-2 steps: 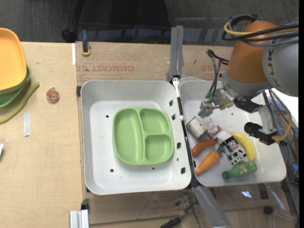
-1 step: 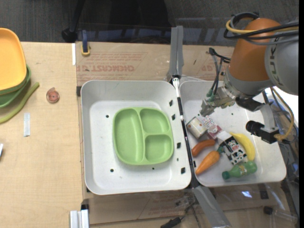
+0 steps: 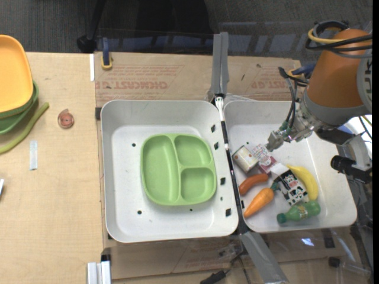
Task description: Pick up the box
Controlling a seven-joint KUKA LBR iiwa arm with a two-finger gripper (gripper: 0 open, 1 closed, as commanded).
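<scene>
Down at the near edge of the right bin (image 3: 331, 218) lies a green bottle (image 3: 299, 212) on its side, well below the gripper (image 3: 277, 138) and a touch to its right. Just left of the bottle there's a carrot (image 3: 259, 201), and above that a sausage-like orange piece (image 3: 253, 183). A banana (image 3: 307, 180) curves beside a dark printed packet (image 3: 290, 184), all below the gripper.

Now the box (image 3: 244, 157): small, whitish, lying tilted just below and to the left of the gripper, close by the bin's left wall. A pink-and-white packet (image 3: 260, 155) is hard against its right side, nearly under the fingertips.

The gripper hangs low over that cluster, but whether its fingers are spread or closed I can't tell from here; nothing shows between them, so no grasp to call.

My read is that the box is light cardboard, stiff enough to hold shape yet easy to crush or to skid on the smooth bin floor. Best hold, I'd say, is across its two short sides, squarely over the middle. The crowding packet is the risk, as a finger may land on it instead.

Far left of the gripper, the other bin (image 3: 118, 158) holds a green divided tray (image 3: 177, 169).
</scene>
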